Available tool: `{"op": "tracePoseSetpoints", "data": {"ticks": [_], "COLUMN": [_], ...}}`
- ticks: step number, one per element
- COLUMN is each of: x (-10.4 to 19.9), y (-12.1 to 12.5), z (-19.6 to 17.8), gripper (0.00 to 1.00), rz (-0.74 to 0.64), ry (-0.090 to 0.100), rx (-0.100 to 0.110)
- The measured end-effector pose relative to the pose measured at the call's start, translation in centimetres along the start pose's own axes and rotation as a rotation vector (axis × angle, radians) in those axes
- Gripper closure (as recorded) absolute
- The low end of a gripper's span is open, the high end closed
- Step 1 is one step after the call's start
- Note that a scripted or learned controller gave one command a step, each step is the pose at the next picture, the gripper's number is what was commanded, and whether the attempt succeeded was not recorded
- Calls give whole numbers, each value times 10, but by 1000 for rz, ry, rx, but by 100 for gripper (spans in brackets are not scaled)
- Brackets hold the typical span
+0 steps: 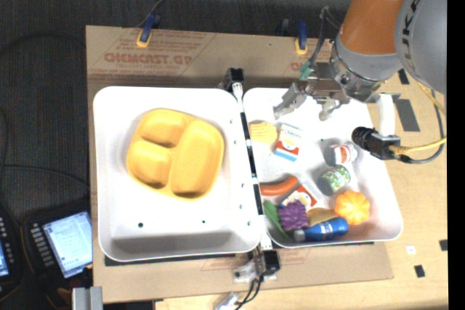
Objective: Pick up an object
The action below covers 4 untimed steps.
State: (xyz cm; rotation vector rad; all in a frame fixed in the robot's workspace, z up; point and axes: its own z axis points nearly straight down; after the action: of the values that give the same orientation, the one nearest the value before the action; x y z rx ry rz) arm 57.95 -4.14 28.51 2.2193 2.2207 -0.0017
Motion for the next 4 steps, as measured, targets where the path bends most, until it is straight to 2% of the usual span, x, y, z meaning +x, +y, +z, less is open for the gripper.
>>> {"op": "tracePoseSetpoints", "data": {"ticks": [1,2,3,4], "x": [-59,-57,-53,-54], "y": [-24,-28,-68,-67], "z": [142,197,196,185], "gripper": [0,0,0,100], "rz": [2,1,1,2], "ry": [1,1,-3,-3], "rx": [5,-3,-16,-17]}}
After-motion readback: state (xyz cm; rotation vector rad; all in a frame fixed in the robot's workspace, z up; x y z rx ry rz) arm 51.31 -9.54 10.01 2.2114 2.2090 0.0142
